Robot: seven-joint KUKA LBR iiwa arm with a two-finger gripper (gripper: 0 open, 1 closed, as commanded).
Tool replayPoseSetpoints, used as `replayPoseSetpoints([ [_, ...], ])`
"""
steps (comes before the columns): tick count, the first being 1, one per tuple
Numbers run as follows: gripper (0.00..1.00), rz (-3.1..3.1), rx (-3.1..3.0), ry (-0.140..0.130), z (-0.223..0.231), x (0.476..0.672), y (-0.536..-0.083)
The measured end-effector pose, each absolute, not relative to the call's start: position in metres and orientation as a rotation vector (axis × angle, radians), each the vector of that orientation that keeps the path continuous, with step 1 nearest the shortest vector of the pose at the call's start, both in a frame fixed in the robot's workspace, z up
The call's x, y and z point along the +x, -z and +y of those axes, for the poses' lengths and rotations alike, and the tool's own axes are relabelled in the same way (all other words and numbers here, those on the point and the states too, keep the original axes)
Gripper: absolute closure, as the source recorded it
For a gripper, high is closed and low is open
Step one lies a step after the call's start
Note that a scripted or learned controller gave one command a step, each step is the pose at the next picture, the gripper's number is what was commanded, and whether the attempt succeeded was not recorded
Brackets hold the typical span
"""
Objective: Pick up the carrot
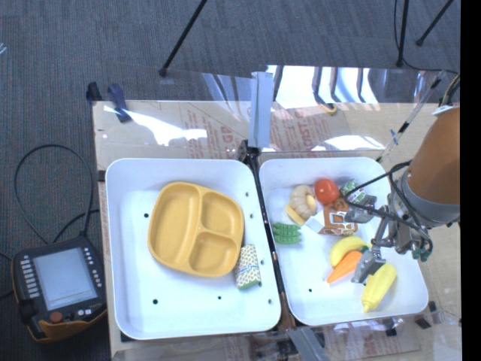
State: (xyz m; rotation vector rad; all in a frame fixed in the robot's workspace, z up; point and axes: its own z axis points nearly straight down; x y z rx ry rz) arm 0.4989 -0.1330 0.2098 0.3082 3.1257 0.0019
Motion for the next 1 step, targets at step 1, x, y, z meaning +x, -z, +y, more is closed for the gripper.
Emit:
replayPoseSetpoints([
  [1, 0.0, 3.149, 0.04, -0.006, -0.1037, 0.511, -0.0844],
])
